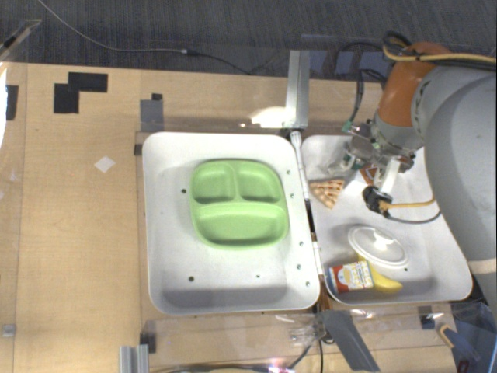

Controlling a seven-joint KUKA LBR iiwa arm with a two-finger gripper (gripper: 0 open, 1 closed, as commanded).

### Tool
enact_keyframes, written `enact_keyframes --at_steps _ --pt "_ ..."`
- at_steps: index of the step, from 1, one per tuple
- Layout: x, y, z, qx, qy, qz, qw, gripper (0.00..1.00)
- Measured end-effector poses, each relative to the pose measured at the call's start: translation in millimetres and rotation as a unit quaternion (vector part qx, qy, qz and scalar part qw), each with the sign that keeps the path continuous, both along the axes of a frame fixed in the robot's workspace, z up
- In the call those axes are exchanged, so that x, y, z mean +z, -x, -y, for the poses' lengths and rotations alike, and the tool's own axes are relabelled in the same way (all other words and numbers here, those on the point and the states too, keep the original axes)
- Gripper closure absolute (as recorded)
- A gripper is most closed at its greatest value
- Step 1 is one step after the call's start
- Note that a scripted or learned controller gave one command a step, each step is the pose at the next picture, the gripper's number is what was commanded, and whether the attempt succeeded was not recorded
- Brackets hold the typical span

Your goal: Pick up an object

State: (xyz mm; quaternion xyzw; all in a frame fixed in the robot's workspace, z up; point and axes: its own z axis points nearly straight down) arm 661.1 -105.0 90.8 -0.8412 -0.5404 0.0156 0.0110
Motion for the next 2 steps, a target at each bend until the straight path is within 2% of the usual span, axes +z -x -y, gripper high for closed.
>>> enact_keyframes --at_steps 1,2 --pt "-1 -4 -2 0.034 0.0006 0.008 0.9994 0.00" --pt "98 -9 78 0.033 0.0014 0.023 0.9992 0.00"
